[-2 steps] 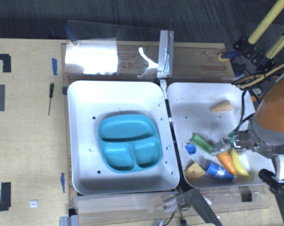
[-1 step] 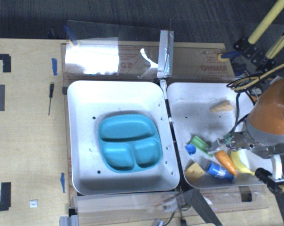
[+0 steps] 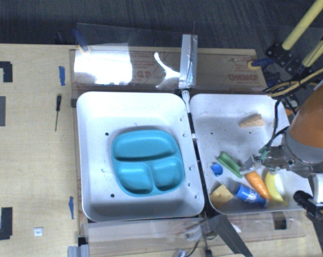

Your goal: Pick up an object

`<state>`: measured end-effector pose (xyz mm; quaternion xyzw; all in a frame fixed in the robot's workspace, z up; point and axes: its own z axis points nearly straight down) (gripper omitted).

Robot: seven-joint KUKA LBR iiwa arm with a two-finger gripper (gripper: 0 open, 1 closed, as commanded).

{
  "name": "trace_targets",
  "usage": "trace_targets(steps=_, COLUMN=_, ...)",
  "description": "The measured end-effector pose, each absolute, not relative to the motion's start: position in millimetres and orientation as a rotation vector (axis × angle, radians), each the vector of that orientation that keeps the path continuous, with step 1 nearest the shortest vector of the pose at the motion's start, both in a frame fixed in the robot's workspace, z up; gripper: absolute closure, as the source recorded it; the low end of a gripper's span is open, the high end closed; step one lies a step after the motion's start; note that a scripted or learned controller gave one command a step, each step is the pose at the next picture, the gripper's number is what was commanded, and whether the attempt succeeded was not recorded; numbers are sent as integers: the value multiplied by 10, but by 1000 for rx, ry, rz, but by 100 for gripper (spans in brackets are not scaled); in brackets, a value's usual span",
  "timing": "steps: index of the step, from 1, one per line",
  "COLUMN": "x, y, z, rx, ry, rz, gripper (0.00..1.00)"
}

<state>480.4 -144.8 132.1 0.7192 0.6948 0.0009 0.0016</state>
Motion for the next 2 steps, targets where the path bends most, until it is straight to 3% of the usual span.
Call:
trace_targets(steps=1, x=4808, y=-1427, z=872, rx=2198, ry=2240, rz=5, gripper=0)
trace_targets(steps=2, x=4824, y=-1429, z=983, rx=2195, ry=2235, rz=9, gripper=100)
